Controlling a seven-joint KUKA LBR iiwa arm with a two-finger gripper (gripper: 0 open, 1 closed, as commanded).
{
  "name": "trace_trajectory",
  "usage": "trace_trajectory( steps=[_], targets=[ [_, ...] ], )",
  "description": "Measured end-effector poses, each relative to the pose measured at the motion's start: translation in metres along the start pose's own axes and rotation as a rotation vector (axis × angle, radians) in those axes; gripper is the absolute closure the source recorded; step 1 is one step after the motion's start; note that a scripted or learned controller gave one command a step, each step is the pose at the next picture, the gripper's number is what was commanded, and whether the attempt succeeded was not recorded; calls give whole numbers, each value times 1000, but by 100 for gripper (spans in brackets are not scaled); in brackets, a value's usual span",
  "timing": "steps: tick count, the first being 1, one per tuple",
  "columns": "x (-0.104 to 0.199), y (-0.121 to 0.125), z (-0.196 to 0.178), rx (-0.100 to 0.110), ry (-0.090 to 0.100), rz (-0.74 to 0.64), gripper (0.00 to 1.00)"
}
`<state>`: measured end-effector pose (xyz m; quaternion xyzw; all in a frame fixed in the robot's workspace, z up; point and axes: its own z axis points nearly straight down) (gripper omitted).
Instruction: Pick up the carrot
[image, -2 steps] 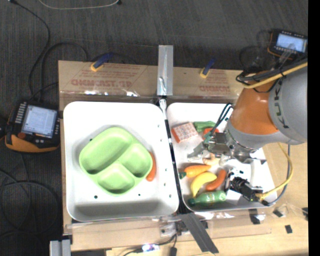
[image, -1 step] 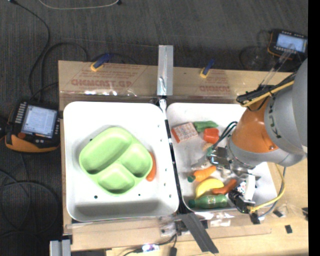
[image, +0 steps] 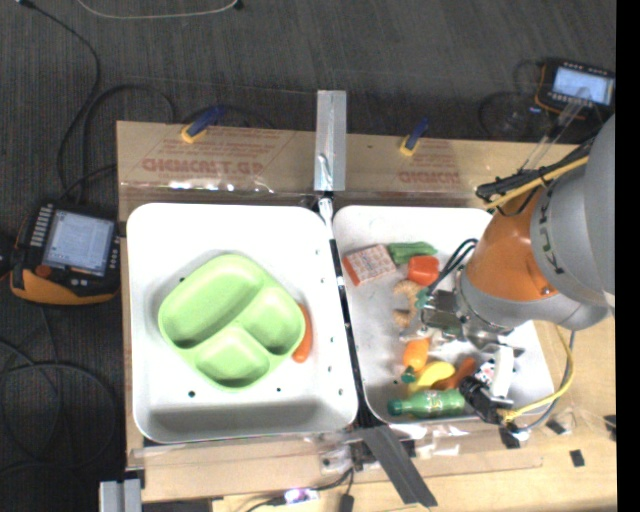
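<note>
Camera view — carrot (image: 303, 334) in left bin (image: 150, 300), well apart from tool (image: 455, 335)

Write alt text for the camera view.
A grey and orange arm hangs over the right bin, above a pile of toy food. The left bin holds a green divided plate with an orange carrot at its right edge.

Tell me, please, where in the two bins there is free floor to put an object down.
Left bin: bare floor along its walls around the green tray. Right bin: a bare strip by the divider, below the red packet. Crowded near the gripper and green bottle.
</note>
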<state>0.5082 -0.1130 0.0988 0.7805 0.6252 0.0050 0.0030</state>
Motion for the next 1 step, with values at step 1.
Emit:
trace_trajectory(
  steps=[1],
  targets=[
    [45, 50, -83, 14, -2, -392, 100]
  ],
)
